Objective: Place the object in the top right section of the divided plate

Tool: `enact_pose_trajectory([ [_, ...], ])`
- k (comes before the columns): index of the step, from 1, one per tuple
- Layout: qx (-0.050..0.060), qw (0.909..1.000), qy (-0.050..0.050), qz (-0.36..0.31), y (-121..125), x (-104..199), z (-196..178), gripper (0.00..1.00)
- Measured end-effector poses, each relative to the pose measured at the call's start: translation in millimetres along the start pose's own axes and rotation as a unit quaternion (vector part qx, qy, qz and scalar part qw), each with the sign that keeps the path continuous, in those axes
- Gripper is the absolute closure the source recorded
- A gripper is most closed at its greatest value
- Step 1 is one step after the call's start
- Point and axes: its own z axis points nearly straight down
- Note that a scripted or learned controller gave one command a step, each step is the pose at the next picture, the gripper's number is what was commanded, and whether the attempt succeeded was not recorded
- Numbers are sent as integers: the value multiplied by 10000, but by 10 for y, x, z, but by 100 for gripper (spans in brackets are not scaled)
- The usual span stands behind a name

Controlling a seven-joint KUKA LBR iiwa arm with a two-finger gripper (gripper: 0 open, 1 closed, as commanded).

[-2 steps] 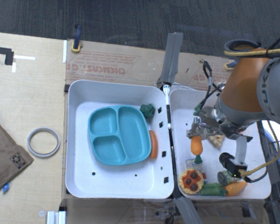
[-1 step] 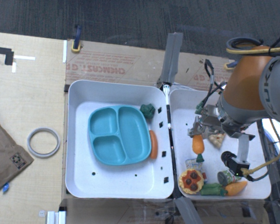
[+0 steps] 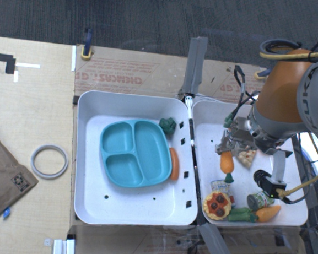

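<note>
Carrot (image 3: 226,162) hangs upright between the fingers of the gripper (image 3: 227,152), above the right bin (image 3: 295,218) — the plate (image 3: 136,154) lies well to its left (other bin), top right section (image 3: 152,145) nearest the divider.

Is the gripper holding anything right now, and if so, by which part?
The gripper appears to hold the small orange toy carrot by its upper end; the carrot hangs below it, green tip down, over the right white bin.

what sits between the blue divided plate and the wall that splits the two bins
In the camera view, an orange sausage-shaped toy lies along the blue divided plastic plate's right rim, with a dark green toy by its upper right corner.
</note>
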Motion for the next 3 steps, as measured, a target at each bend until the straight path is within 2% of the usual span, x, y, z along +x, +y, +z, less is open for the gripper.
enact_pose_trajectory([
  [1,3,9932,16,1166,-221,-485,169,100],
  [2,0,9837,24,1798,-489,-992,1084,100],
  [3,-11,9937,12,1124,568,-712,-254,100],
])
